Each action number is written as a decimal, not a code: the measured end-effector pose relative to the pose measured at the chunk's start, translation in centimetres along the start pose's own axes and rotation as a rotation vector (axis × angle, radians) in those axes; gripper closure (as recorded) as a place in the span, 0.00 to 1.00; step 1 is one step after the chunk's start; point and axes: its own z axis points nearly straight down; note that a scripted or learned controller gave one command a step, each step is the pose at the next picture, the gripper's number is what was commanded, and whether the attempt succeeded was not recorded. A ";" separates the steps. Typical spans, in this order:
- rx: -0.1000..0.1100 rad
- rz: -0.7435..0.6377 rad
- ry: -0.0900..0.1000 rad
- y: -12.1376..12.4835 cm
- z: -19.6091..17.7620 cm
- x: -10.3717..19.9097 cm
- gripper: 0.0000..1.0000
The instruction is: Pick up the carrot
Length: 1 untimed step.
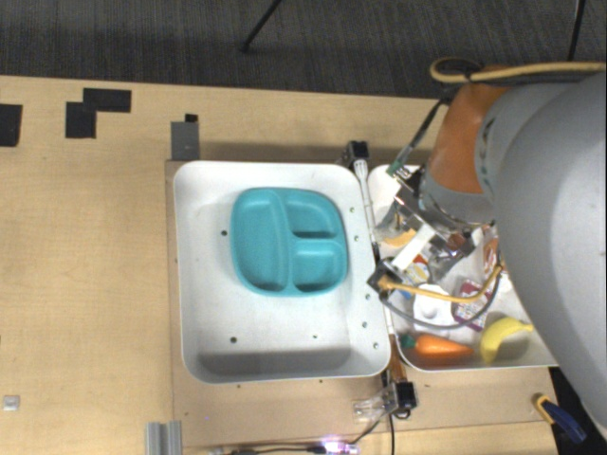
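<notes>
Carrot (442,348) lies just below gripper (410,265).

Place: a robotics lab or test cell, not a home.
Bench: pale wooden board (85,282) with black cut-out marks at 10 o'clock and metal brackets bolted by the bins.
Bins: two shallow white bins (204,349) fixed side by side, with clips and cables at 6 o'clock.
Arm: large grey industrial arm (550,207) with an orange band, at 3 o'clock.
Floor: dark carpet (142,17) at 12 o'clock, crossed by a thin black stand leg.
</notes>
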 end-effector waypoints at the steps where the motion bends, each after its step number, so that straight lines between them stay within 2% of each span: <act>1: -0.005 -0.209 0.003 -1.1 -4.3 -4.3 0.00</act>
